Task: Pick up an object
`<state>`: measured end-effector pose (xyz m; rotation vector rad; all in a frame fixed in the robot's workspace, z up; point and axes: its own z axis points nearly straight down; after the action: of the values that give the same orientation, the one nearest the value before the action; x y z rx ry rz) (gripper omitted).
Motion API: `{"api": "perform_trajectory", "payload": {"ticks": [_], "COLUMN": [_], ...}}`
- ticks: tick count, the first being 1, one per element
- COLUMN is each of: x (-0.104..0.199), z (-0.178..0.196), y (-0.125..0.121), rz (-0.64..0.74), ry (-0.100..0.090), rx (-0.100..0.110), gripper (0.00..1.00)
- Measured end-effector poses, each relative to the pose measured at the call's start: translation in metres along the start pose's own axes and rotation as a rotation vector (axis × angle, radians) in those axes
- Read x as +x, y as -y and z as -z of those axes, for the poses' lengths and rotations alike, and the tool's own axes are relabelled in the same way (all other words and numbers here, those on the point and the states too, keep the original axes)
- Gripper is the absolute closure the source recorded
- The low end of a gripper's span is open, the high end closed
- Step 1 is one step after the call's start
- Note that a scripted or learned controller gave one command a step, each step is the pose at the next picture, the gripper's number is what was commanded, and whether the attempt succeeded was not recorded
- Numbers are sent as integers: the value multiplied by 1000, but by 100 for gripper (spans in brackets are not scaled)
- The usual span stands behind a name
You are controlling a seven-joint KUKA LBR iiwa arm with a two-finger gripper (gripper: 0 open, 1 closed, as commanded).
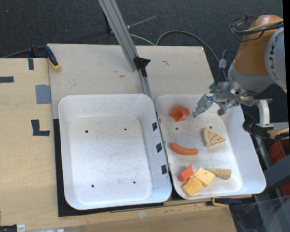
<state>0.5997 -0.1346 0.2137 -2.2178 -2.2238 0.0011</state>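
Observation:
My gripper [212,108] hangs over the far part of the right bin [243,132], its two fingers spread open with nothing between them. An orange-red block [180,113] lies just left of the left fingertip. A tan pizza-slice wedge [213,137] sits below the gripper. A red-orange sausage [183,149] lies mid-bin. At the near end are a small red piece [185,173], a yellow cheese block [204,176], an orange cracker-like block [192,186] and a tan cone-shaped piece [220,173].
The left bin [108,149] lies beside the right one. A slanted metal pole [124,36] rises over the bench behind the bins. A cable [189,38] loops toward the arm. The arm's orange band [257,39] is at the right.

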Motion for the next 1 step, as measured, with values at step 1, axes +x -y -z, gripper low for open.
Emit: {"api": "perform_trajectory", "payload": {"ticks": [1], "x": [0], "z": [0], "y": [0], "rz": [0], "ry": [0], "rx": [0], "gripper": [0]}}
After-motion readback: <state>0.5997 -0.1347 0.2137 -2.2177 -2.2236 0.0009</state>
